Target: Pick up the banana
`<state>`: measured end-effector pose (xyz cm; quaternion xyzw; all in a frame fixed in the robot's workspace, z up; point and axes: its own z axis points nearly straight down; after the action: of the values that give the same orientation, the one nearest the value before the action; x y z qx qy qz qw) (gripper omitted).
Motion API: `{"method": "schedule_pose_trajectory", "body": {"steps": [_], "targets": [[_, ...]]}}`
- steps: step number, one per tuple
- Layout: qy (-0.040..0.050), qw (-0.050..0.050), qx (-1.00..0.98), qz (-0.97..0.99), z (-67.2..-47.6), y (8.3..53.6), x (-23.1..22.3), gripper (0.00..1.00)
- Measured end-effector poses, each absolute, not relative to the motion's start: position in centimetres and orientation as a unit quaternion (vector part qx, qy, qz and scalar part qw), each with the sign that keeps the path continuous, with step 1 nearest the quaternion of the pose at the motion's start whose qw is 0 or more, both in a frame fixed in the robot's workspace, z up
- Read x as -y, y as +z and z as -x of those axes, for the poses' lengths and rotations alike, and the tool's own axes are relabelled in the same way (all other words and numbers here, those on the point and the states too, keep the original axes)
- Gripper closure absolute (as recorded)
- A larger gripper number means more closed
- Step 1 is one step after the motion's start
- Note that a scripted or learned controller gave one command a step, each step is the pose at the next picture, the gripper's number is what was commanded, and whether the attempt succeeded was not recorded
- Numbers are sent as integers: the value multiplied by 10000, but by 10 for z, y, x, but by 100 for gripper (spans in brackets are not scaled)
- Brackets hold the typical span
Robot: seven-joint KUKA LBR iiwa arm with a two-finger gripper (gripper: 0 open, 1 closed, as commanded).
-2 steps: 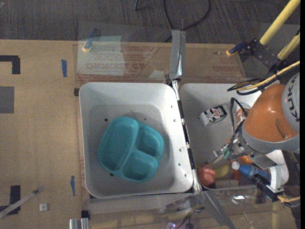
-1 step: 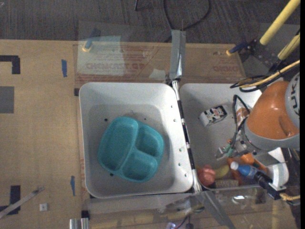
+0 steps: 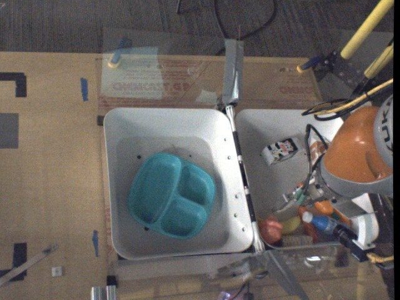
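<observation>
Left bin (image 3: 119, 136): teal divided plate (image 3: 172, 195). Right bin (image 3: 256, 130): small black-white carton (image 3: 279, 150), red fruit (image 3: 271, 230), yellow banana (image 3: 291, 224), clutter. Gripper (image 3: 300, 197) low over clutter; grip state unclear.

My wooden bench (image 3: 50, 167) carries two white bins side by side, the left bin (image 3: 119, 136) and the right bin (image 3: 253, 127).

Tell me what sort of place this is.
Likely a robotics lab's pick-and-place bench: two white bins taped side by side on cardboard, a grey-and-orange arm over the right one, and tape marks on the surface.
</observation>
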<state>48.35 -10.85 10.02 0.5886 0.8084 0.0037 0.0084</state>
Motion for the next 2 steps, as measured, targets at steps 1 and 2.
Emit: {"method": "schedule_pose_trajectory", "body": {"steps": [1,2], "targets": [[28,34,-7076,-7065,-481,89,108,0],[39,60,-7068,-7074,-483,100,110,100]]}}
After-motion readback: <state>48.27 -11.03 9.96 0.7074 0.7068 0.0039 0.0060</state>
